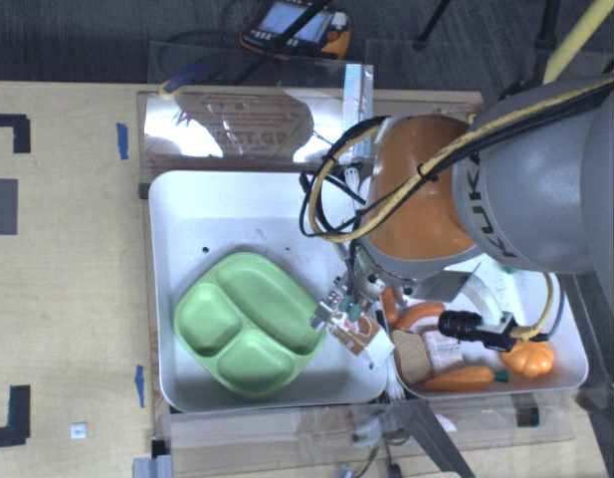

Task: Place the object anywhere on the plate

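A light green plate (245, 325) with three compartments lies in the left bin (187, 207), toward its front. My gripper (338, 312) hangs low just past the plate's right rim, near the wall between the two bins. A small brown object with teal and red marks (356, 331) sits right at the gripper's tip, above the left bin's floor. The wrist hides how the gripper meets this object, so a hold on it cannot be judged.
The right bin (575, 366) holds an orange carrot (464, 376), a small orange pumpkin (530, 358), a brown bread slice (411, 357), a red-orange piece (418, 317) and white wrappers (496, 287). The grey arm covers most of that bin.
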Controlling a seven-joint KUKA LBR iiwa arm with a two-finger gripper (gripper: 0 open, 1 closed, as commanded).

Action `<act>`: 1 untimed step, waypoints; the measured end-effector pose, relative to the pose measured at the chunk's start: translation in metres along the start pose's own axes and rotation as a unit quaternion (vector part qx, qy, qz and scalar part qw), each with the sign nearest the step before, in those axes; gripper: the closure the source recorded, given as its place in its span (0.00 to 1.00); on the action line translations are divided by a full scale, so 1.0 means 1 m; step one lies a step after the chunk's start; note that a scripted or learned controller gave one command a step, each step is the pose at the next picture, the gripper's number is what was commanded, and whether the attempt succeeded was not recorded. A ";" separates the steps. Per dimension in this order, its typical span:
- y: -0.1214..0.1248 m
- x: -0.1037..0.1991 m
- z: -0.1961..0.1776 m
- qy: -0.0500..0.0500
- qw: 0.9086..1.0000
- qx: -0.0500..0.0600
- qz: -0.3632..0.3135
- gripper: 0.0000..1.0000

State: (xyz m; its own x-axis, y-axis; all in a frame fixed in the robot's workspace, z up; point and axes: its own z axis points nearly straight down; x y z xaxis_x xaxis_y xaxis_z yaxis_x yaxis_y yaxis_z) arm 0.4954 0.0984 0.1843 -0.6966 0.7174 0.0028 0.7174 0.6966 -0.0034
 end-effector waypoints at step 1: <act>0.077 -0.030 -0.030 -0.002 0.998 -0.002 -0.055 1.00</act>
State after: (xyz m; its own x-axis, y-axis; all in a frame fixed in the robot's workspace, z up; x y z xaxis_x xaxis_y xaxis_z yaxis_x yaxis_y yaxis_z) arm 0.5714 0.1308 0.2143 -0.7717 0.6360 -0.0019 0.6360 0.7717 0.0012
